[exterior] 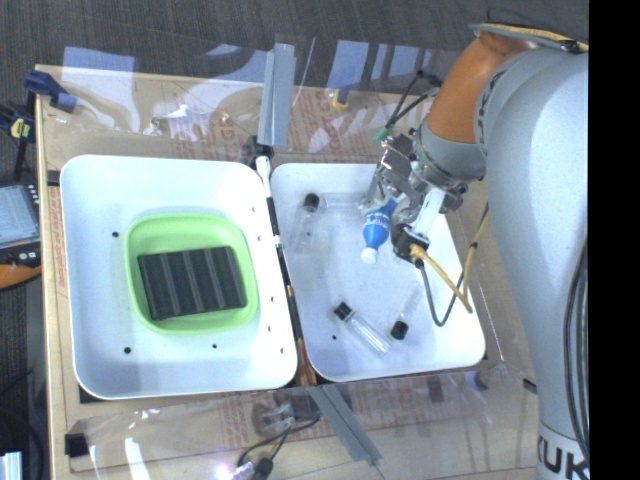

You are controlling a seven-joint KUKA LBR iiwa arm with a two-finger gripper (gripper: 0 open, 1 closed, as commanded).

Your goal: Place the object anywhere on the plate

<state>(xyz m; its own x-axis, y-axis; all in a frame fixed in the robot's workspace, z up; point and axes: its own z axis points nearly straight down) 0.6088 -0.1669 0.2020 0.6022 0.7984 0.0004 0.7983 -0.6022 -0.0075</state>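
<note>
A small blue bottle with a white tip [374,235] hangs tilted over the upper middle of the right bin [330,358]. It sits between the fingers of my gripper [385,220], which is shut on it. The green plate [185,230] lies in the middle of the left bin [90,183]. A dark grey ridged block [190,280] covers most of the plate's centre. The gripper is well to the right of the plate, across the divider between the bins.
Three clear vials with black caps lie in the right bin: one at the upper left [306,216], one at the bottom [358,327], one at the lower right [404,320]. A yellow cable [447,283] loops down from the wrist.
</note>
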